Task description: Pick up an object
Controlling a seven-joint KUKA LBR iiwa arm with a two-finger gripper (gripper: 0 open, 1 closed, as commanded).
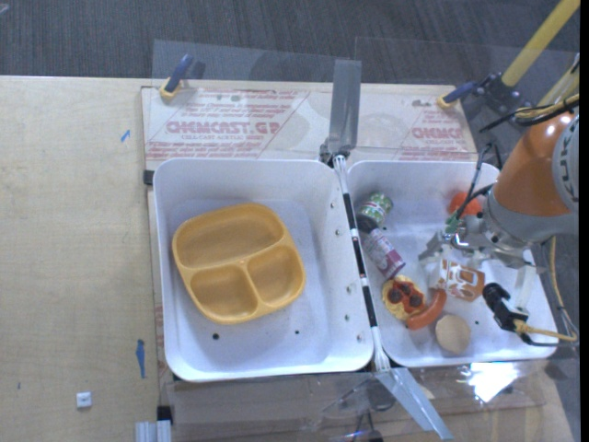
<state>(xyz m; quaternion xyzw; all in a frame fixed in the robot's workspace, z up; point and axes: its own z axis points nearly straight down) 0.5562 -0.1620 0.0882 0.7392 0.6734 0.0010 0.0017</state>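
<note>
White bin (515,343) on the right: we saw the gripper (457,245) low above a small carton (461,280); fingers' state we could not tell; next, close and lift
</note>
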